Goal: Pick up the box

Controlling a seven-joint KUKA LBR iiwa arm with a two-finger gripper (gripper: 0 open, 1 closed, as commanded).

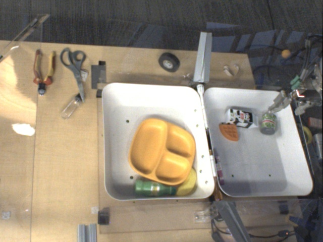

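The box, small and printed in black and white, lay flat in the right bin, up toward that bin's 10 o'clock corner. An orange piece sat just beside it at the box's 7 o'clock, close enough that I could not tell whether they touched. A small green-labelled can stood near the box at its 3 o'clock, with a strip of bare white floor between them.

The gripper hung over the bin's 1 o'clock region, just above the can and off to the box's 2 o'clock. It was small and blurred against the rim, so whether it was apart or together could not be told. Nothing was seen held in it. By that, the pick had not yet been made.

To do the approach well, the gripper probably needed to travel toward 9 o'clock, passing high enough to clear the can, and stop centred over the box. Coming straight down and closing across the box's short sides looked the safest choice. That would keep the closing line away from both the orange piece and the can. The main risk appeared to be catching the orange piece along with the box, or nudging the box against the bin wall at 12 o'clock. A slow lift would show early whether the hold was sound.
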